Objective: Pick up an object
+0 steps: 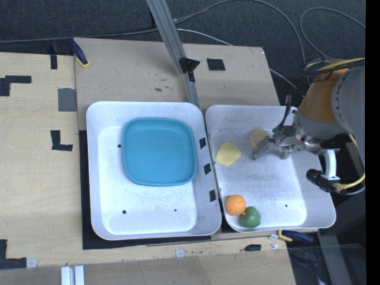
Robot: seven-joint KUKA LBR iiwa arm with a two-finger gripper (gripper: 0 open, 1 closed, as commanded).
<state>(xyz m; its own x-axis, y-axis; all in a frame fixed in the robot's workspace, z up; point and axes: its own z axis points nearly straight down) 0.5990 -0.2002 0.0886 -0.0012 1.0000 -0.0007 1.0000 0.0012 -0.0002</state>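
Four small objects lie in the right shallow white plastic bin (309,209), and any of them could be the one to pick: one pale yellow rounded piece (228,154) near the bin's left wall, one tan rounded piece (258,138) a little behind it, one orange ball (236,204) and one green rounded fruit (250,217), these last two touching each other at the near left corner. The left white bin (101,177) holds one square turquoise plastic plate (159,151) with rounded corners. The single grey two-finger gripper (259,152) reaches in from the right and hangs low just beside the tan piece. From where I stand I cannot tell how wide it is, and nothing is seen held in it.
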